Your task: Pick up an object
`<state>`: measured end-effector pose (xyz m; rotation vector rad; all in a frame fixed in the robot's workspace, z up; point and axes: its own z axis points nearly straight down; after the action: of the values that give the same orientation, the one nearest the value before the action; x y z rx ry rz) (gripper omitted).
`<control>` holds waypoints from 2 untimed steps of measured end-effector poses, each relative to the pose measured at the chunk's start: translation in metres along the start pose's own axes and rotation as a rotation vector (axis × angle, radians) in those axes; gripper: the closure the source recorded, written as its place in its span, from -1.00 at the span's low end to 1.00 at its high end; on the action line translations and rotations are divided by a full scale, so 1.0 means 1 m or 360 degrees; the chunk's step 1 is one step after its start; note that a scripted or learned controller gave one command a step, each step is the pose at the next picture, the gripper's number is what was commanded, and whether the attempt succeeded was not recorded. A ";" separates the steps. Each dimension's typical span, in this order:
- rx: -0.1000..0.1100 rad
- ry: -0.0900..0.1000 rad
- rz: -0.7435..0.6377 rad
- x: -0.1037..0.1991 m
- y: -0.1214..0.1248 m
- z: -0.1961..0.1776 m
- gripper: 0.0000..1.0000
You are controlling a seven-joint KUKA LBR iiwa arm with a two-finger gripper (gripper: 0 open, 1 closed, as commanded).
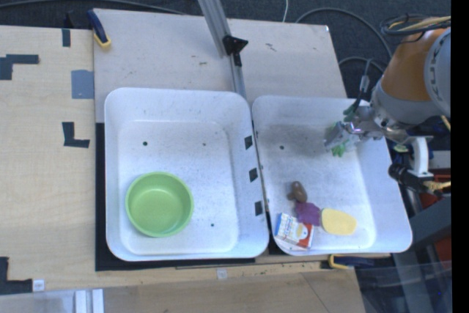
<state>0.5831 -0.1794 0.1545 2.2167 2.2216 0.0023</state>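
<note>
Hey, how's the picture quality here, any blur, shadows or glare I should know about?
Camera view: soft overall, so the small items in the right bin, like the yellow piece and the brown lump, lack detail; a grey shadow lies on that bin's floor left of the gripper; the gripper itself is blurry; lighting is even, with no strong glare on the green bowl.

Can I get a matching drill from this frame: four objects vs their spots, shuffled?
Objects:
1. green bowl
2. yellow piece
3. small carton
4. pincer

Places:
A. right bin, upper right part, over the bin floor
B. left bin, near-left corner
C. right bin, near edge, leftmost of the cluster
D. right bin, near edge, right of the purple piece

Pairs: 1-B, 2-D, 3-C, 4-A
</note>
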 end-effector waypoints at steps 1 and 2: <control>0.0000 0.0001 -0.0001 0.007 0.002 -0.045 1.00; 0.0003 0.0001 0.0001 0.008 0.003 -0.069 1.00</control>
<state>0.5860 -0.1714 0.2239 2.2183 2.2225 0.0013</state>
